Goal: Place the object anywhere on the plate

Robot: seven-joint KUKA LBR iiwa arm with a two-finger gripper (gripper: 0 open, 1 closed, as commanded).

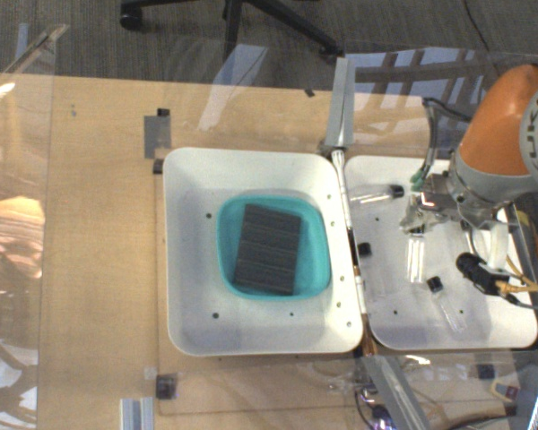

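Observation:
A dark grey ridged rectangular object (268,248) lies flat on the teal plate (318,258), which sits in the middle of the left white bin (188,240). The object covers most of the plate's centre, tilted slightly. My gripper (426,218) hangs over the right bin (386,321), well to the right of the plate and apart from the object. The orange band of the arm (502,124) is above it at the right edge. Nothing is seen in the gripper.
A raised divider (348,240) separates the two bins. Black cables (484,276) trail from the wrist over the right bin. A metal post (341,106) stands behind the bins, and clear panels fence the wooden bench.

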